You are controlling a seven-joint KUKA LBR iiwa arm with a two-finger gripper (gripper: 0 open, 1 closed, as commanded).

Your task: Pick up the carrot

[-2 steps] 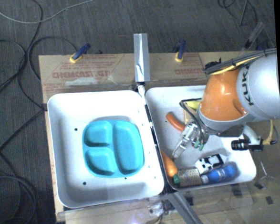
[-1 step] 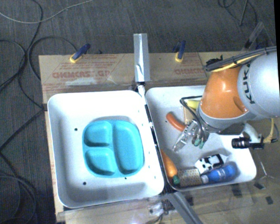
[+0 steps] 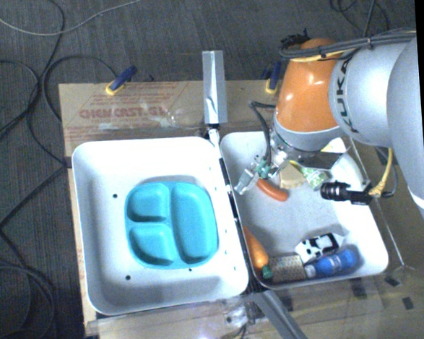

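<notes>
Your pincer [image 3: 250, 177] hangs over the right bin [image 3: 377, 258], jaw state unclear. Carrot [image 3: 256, 250] lies by the bin's left wall, well below the pincer.

Two white bins [image 3: 89, 174] sit side by side on the table. The left one holds one blue tray [image 3: 172, 222] with three compartments. The right bin [image 3: 306, 220] holds one carrot [image 3: 256, 250], one sausage [image 3: 272, 190], one blue bottle [image 3: 336, 262], one grey brush-like block [image 3: 286, 268] and one black-and-white item [image 3: 317, 245]. One arm [image 3: 351, 83] reaches in. Two blue clamps [image 3: 121, 79] sit on the table's far edge.
</notes>
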